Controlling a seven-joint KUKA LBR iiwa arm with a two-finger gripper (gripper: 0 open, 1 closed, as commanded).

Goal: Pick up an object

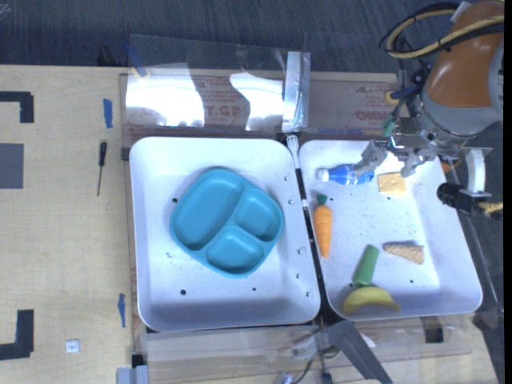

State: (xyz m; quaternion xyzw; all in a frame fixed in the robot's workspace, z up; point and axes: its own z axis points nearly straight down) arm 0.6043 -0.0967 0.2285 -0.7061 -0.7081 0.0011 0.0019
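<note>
My gripper (pixel 391 160) hangs over the back of the right bin (pixel 456 238), open, its two grey fingers spread apart with nothing between them. Just in front of it lies a small yellow block (pixel 391 184). A blue bottle with a white cap (pixel 344 174) lies beside the left fingertip (pixel 370 157). Further forward in this bin are an orange carrot (pixel 322 224), a tan cone-shaped piece (pixel 404 251), a green cylinder (pixel 367 264) and a yellow banana (pixel 368 298).
The left bin (pixel 152 278) holds a blue divided plate (pixel 228 221). A clear plastic wall (pixel 208 94) stands behind the bins. The arm's orange band (pixel 464 70) and cables rise at the upper right. A screwdriver (pixel 101 166) lies on the bench at left.
</note>
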